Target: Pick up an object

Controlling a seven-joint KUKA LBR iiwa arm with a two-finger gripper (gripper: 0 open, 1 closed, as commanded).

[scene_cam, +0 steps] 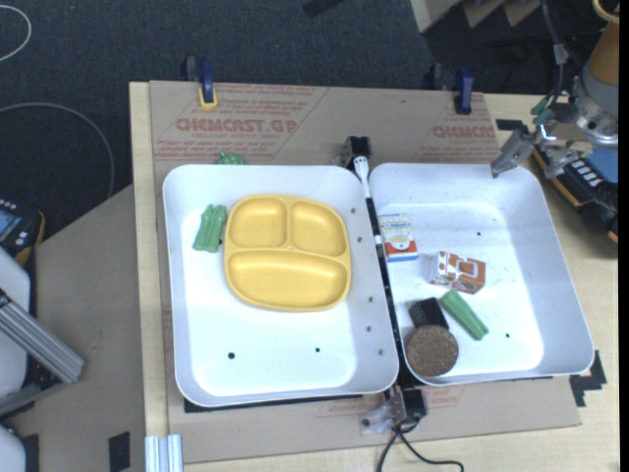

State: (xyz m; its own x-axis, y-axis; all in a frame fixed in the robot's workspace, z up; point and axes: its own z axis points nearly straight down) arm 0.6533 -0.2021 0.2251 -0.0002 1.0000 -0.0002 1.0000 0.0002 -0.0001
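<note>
In the right bin [550, 293] lie a small white and orange carton [396, 237], a brown and white packet [460, 271], a green pod-shaped piece [463, 315], a black block [427, 312] and a round brown disc [431, 350]. The left bin [275, 372] holds a yellow divided plate [288, 252] with a green bean bundle [209, 228] at its left side. My gripper [528, 147] hangs over the far right corner of the right bin, apart from every object, with nothing seen in it.
The two bins meet along a middle seam [373, 254]. Blue clamps [205, 82] [463, 94] hold the cardboard base at the back. A small green item [230, 158] lies just behind the left bin. Cables and gear crowd the right edge near the arm [595, 96].
</note>
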